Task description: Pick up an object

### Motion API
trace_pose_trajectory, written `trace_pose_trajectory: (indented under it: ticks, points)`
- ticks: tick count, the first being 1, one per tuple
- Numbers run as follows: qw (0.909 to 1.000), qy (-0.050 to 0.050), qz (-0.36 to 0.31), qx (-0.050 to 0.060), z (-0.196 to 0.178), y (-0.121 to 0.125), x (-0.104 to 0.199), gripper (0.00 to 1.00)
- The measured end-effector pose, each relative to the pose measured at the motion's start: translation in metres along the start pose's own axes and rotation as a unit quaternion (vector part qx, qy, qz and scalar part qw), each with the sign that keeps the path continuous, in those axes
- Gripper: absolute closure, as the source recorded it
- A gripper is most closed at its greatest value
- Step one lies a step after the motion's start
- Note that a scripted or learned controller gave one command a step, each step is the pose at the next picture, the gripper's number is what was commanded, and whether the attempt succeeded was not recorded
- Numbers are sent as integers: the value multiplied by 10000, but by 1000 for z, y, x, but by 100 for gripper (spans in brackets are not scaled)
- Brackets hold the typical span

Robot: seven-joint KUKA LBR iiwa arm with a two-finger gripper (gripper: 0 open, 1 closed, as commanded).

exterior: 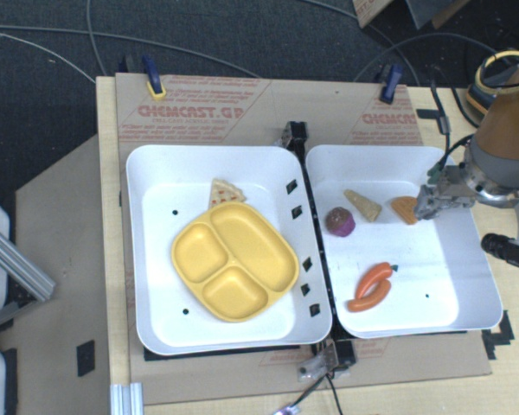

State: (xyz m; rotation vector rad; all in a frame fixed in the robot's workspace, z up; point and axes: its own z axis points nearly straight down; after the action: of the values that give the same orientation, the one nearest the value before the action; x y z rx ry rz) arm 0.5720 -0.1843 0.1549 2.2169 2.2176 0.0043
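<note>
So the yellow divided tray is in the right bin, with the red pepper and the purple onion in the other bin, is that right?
Not quite. The camera view shows the yellow divided tray in the left bin, not the right one. The red pepper and purple onion are in the other bin, as you said.

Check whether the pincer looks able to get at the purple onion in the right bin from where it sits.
Probably yes. The pincer sits low in the right bin beside an orange piece; only a tan wedge lies toward the purple onion, which is uncovered from above.

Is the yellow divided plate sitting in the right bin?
No, the yellow divided plate lies in the left bin.
</note>
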Motion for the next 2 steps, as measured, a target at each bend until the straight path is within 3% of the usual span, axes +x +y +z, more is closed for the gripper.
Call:
trace_pose_trajectory:
  ticks: [2]
  points:
    - [10000, 1, -4, -1, -109, 10, 1, 100]
